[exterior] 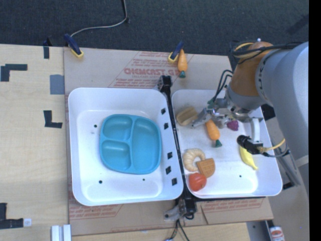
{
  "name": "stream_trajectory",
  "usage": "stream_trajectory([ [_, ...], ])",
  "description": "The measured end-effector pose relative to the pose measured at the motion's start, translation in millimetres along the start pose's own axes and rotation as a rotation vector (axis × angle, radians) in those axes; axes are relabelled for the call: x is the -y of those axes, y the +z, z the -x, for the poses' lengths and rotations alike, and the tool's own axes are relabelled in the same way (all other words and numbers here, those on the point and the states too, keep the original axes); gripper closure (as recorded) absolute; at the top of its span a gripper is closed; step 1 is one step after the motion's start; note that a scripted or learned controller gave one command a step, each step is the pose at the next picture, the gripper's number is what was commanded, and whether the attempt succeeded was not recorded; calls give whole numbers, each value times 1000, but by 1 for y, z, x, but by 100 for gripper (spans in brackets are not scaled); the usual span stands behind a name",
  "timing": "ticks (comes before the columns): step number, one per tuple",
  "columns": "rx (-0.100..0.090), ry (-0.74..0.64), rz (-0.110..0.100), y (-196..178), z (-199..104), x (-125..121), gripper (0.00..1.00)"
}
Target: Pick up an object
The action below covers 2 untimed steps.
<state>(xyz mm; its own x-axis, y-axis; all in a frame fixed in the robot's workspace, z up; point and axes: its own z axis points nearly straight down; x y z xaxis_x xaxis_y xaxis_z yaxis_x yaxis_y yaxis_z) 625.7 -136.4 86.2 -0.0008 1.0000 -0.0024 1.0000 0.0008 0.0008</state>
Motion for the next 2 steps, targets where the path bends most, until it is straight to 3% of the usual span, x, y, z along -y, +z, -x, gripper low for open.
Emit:
stream_trajectory([
  [1,1,-1,4,-10,0,-1,100],
  [2,-3,-2,0,-99,-67,4,100],
])
